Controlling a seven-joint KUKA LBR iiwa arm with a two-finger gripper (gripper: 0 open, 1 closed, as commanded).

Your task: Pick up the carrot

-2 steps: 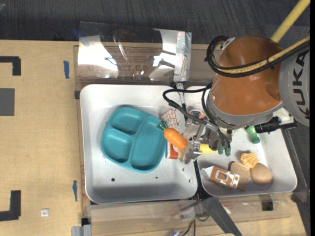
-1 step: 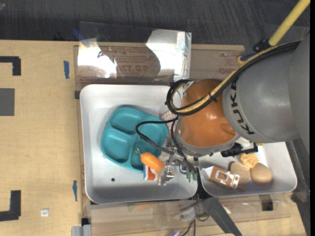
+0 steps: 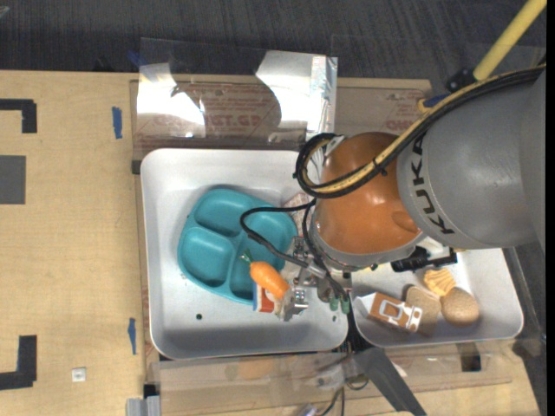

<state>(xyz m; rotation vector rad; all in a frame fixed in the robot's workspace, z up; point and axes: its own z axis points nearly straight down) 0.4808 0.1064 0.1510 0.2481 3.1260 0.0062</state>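
The orange carrot (image 3: 266,276) lies at the lower right rim of a teal divided plate (image 3: 217,245) in the left bin (image 3: 169,319). A small green tip shows at its upper left end. My gripper (image 3: 293,300) hangs below the orange wrist band, just right of the carrot and close against it. A small red and white object (image 3: 264,301) sits directly under the carrot. The wrist and its cables hide the bin's right side.
The right bin (image 3: 499,323) holds a brown box (image 3: 395,312), a tan slice-like item (image 3: 439,281) and a round beige item (image 3: 460,307). The big grey arm covers most of that bin. A foil-covered carton (image 3: 234,102) stands behind the left bin.
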